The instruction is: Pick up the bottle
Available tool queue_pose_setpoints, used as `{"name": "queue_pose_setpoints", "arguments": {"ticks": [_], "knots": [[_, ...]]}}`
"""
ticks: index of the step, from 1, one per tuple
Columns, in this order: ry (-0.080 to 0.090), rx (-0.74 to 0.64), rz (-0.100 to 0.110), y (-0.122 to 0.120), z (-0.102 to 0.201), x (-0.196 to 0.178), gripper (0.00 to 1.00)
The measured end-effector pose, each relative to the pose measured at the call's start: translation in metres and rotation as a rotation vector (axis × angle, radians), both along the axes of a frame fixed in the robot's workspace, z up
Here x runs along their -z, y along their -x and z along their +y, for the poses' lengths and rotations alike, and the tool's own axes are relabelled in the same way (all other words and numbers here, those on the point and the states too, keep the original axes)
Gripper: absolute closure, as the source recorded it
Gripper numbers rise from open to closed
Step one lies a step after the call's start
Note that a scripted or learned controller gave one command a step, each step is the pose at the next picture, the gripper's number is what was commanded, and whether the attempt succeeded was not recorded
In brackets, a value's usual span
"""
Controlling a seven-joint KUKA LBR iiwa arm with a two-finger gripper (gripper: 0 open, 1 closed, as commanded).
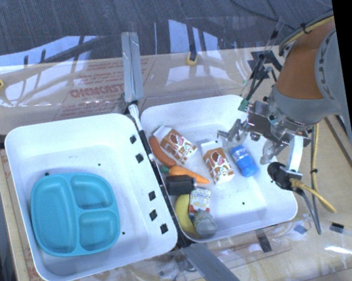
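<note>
Clearly, the bottle (203,213) has a grey cap

Two bins side by side on bench. Left bin (18,145) holds a divided plate (74,212) toward its left. Right bin (191,109) holds a cluster along its left wall: carton (175,145) at back, carrot (188,174) in front of it, bottle (201,213) nearest the front edge. 2nd carton (218,165) sits mid-bin w/ a small can (243,161) just right of it. Gripper (243,127) hangs over the bin's right side, behind the can.
</note>
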State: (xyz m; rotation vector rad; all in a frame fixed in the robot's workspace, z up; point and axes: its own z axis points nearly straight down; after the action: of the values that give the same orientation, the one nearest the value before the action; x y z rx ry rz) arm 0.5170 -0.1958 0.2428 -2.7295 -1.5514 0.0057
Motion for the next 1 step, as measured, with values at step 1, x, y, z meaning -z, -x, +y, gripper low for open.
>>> {"name": "queue_pose_setpoints", "arguments": {"ticks": [1], "knots": [[-0.001,-0.188,-0.002,-0.0055,-0.0051,-0.0335,0.00]]}}
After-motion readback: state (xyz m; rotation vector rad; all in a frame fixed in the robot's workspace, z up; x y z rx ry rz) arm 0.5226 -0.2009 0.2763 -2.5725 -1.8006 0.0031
